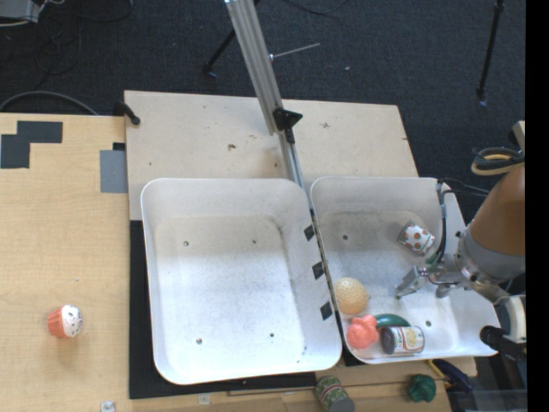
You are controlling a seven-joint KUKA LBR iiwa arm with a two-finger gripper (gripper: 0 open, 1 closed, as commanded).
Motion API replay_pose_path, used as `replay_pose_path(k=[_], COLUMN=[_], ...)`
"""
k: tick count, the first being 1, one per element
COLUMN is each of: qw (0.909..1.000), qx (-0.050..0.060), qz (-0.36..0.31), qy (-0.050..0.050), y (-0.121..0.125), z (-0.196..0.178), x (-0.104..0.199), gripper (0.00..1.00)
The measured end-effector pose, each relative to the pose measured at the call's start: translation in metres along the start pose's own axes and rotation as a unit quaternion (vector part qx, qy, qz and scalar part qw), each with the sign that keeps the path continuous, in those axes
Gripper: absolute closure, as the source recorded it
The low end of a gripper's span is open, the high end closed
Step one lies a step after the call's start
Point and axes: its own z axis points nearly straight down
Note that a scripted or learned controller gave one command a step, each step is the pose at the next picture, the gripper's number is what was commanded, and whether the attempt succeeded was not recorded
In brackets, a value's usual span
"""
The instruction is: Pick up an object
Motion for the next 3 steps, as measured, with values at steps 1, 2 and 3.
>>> replay_pose_path(k=[1,2,3], qw=[1.0000,1.0000,1.0000], qx=[-0.001,-0.004,-0.005], qz=[0.002,-0.001,-0.002], qy=[0.000,-0.001,-0.002], y=[0.000,0.004,0.013], z=[-0.012,-0.055,-0.109], x=[-0.001,0.001,0.006], gripper=[1.00,1.00,1.00])
